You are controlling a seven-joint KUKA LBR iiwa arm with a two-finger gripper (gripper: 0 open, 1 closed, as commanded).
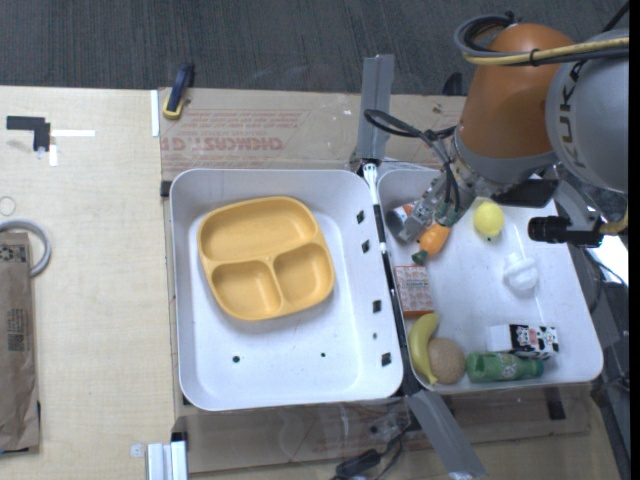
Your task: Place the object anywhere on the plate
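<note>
Camera view: claw [432, 218] at right bin's [570, 298] back-left corner over carrot [434, 240]; grip unclear, may miss plate [265, 256].

One fixed camera high above the bench [90, 268], slanting down over both white bins [190, 298].

"KU" on grey arm [600, 98], mirrored red print on cardboard [250, 133], unreadable

Plate [265, 258] in left bin [200, 368]; in right bin [580, 308], lemon [488, 220] behind, carrot [434, 240] to its left, banana [421, 346] beside potato [448, 360] in front, bottle [505, 367] rightward.
</note>
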